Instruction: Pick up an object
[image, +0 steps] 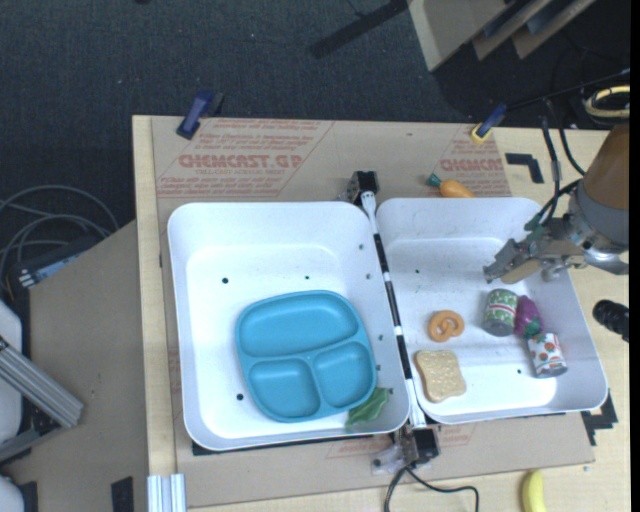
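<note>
A dark carpeted floor surrounds the bench (250, 150), whose brown board top carries two shallow white bins side by side. The left bin (200, 250) holds a blue divided tray (300, 355) with a green leafy piece (368, 408) at its lower right corner. The right bin (450, 230) holds the candidates for picking: a small orange pretzel-like ring (446, 325), a tan slice of toast (440, 373) just below it, a green can (500, 310) touching a purple item (526, 315), and a small white patterned carton (546, 354) just beside those.

The claw (512, 264) hangs over the upper right of the right bin, its fingers looking spread apart with nothing between them, above and near the green can.

The risk I judge greatest is the crowding: can, purple item and carton sit so close that a descending finger could land on a neighbour, push the cluster against the bin wall, or close on two things and lose both. The can may also roll away from a glancing touch.
</note>
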